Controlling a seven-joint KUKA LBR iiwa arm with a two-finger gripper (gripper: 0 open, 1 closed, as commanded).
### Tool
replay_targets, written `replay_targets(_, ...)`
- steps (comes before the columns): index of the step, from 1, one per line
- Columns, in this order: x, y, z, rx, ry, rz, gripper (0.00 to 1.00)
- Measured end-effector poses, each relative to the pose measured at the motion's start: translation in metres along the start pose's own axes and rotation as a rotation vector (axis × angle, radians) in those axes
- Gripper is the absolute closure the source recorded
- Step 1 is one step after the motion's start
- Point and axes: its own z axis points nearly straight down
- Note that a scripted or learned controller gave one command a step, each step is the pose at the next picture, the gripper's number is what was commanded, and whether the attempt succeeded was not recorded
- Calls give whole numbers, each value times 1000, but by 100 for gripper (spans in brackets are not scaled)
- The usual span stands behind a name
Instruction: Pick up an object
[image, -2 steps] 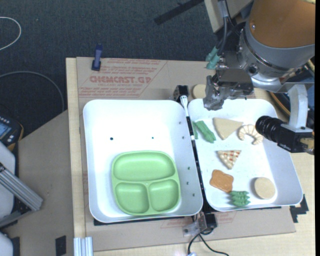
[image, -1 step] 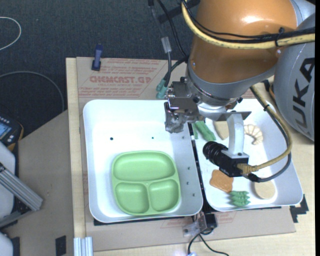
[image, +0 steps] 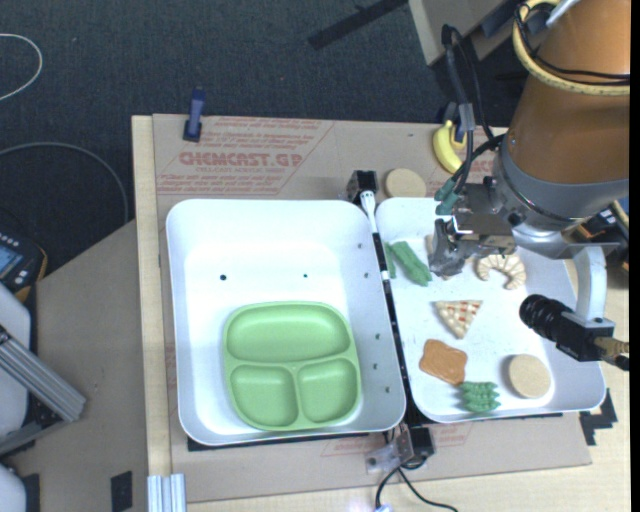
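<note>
Gripper (image: 447, 256) — low in the right bin (image: 590, 395), finger spread cannot be told | green pod (image: 407, 259) just left | croissant (image: 500, 268) just right | green tray (image: 291, 362) — left bin (image: 190, 300)

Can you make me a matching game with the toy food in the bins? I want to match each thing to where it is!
Things:
1. green divided tray
2. pizza slice
3. round biscuit
4. croissant

Places:
A. near the front right corner of the right bin
B. in the left bin
C. at the back of the right bin, beside the gripper
D. in the middle of the right bin

Pairs: 1-B, 2-D, 3-A, 4-C
</note>
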Motion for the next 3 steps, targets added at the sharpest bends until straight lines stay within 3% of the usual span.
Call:
replay_targets(1, -51, 1, -75, -16, 2, -8, 100)
replay_targets(2, -96, 13, -47, -2, 2, -8, 100)
replay_targets(3, -17, 22, -156, -21, 6, -24, 100)
